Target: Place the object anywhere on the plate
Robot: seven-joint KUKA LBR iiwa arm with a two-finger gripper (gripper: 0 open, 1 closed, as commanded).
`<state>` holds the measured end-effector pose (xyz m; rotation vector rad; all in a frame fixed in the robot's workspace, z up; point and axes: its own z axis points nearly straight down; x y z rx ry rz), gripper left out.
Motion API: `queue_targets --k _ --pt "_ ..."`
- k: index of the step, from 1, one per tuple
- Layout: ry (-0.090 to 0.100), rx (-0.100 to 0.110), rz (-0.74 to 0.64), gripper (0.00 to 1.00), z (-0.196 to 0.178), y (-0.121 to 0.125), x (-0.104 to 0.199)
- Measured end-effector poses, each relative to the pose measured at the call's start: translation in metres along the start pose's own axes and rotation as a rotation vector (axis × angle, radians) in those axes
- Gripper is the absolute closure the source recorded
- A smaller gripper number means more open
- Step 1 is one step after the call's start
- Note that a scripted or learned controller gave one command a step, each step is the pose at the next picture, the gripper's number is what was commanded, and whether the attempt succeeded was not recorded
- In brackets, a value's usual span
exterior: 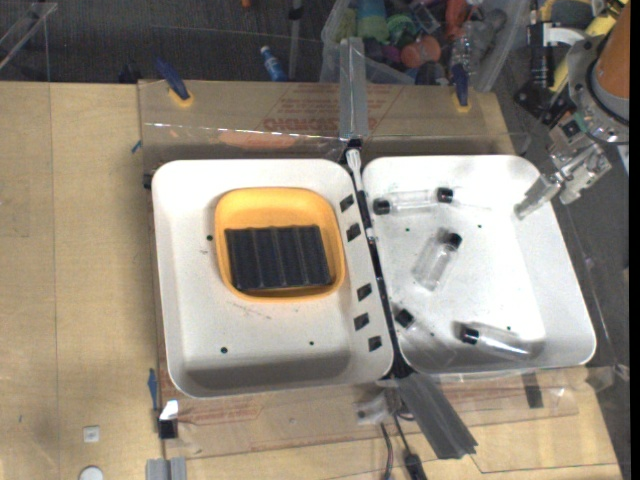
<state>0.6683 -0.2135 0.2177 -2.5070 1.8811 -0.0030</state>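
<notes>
A pale wooden bench (70, 268) carries two shallow white bins side by side, with a flattened sheet of cardboard (300, 118) behind them bearing faint reddish print too washed out to read; no other label or brand is legible. Beyond the bench, at the far edge, a clear tub (420, 13) is heaped with colourful toys.

The left bin (190, 358) holds a yellow plate (280, 240) with a dark ribbed pad (278, 258) lying on it. The right bin (560, 308) holds three clear vials with black caps — one (412, 200) near its far-left corner, one (436, 258) tilted in the middle, one (494, 340) lying along the near edge.

The gripper (562, 180) hangs over the far-right rim of the right bin, and whether its fingers are spread or closed cannot be told; nothing is seen between them. The far vial is the nearest to it, off to its left; the middle vial lies nearer and further left, and all three are well apart from the gripper. Between the vials and the plate stands the raised divider (365, 268) where the two bins meet, marked with black tabs.
</notes>
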Motion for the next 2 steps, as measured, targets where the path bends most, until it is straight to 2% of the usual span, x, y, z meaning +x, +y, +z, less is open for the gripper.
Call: queue_targets --k 1,2 --pt "0.0 0.0 -0.15 0.0 -0.0063 -0.0003 -0.0007" --pt "0.0 -0.001 -0.492 0.0 -0.004 -0.0017 -0.0058"
